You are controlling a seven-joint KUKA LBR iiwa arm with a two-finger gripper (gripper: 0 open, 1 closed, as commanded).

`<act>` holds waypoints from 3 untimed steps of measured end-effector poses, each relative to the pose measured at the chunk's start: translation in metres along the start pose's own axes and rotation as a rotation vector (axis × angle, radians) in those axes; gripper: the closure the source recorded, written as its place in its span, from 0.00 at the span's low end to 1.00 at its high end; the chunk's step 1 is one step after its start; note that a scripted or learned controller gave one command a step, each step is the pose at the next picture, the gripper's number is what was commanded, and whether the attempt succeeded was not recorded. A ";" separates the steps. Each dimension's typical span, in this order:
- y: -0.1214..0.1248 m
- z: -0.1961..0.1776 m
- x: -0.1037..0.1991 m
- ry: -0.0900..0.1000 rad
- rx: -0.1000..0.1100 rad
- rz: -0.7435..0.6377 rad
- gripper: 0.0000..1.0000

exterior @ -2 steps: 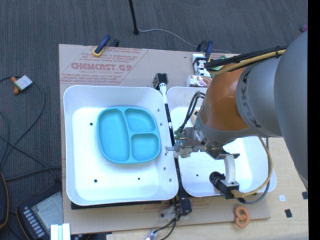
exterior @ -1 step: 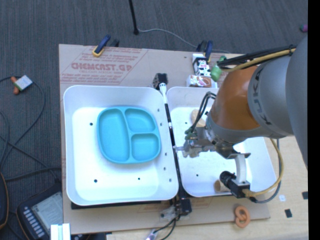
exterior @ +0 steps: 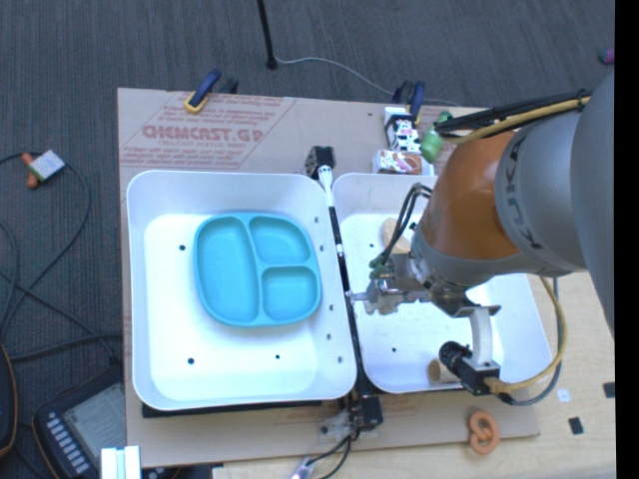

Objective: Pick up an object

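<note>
One camera looks down at a slant on the bench (exterior: 200, 118). Both bins sit mid-frame, fairly near.

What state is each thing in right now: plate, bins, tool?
Blue divided plate: lying flat in the left bin, compartments bare.
Right bin: holds small tan pieces, partly under the arm.
Tool: low over the right bin, nothing seen in it.

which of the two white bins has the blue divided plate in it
The left bin. The blue three-compartment plate lies flat in its middle, while the right bin has the arm and its claw over it instead.
</note>
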State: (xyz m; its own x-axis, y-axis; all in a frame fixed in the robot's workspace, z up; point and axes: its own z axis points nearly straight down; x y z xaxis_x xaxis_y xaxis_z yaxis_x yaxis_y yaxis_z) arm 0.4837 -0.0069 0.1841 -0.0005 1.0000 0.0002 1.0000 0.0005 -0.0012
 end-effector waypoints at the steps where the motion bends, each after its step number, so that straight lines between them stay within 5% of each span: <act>1: 0.000 0.000 0.006 0.000 0.000 -0.001 1.00; 3: 0.000 0.000 0.003 0.000 0.000 0.000 1.00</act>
State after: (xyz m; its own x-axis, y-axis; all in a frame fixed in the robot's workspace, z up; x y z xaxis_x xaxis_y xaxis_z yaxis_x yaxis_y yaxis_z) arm 0.4837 -0.0039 0.1840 -0.0009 1.0000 0.0005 1.0000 0.0009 -0.0011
